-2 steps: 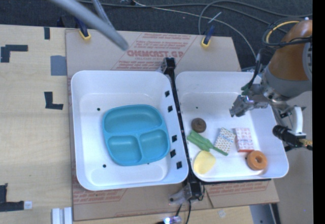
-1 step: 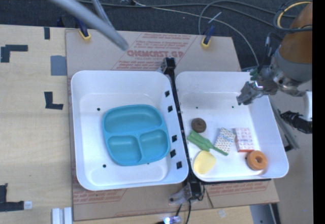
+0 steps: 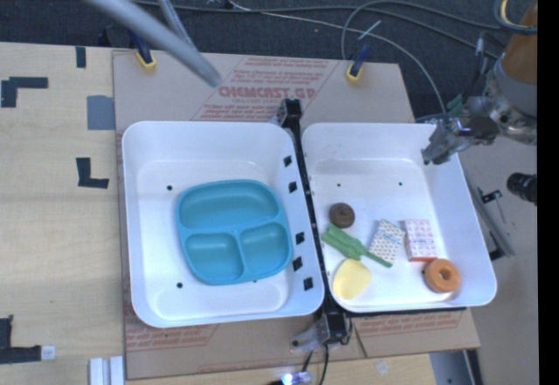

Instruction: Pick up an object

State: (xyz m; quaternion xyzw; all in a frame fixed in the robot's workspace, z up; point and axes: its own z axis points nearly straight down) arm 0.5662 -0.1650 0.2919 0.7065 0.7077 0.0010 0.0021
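Gripper (image 3: pixel 439 146): we see it over the right bin's (image 3: pixel 454 200) far right rim; grip state we cannot tell.
Doughnut (image 3: pixel 442 275): near corner.

The arm (image 3: pixel 522 51) enters at the upper right of the camera view, with its orange band visible near the right edge and the grey wrist section directly below it. The wrist extends leftward and slightly downward from that section. The gripper (image 3: pixel 437 150) is mounted at the end of the wrist and points down and to the left, positioned at mid-height on the right side of the view. The gripper body appears dark and partly blurred. No object is visible at its tip. The state of the gripper cannot be determined from this angle
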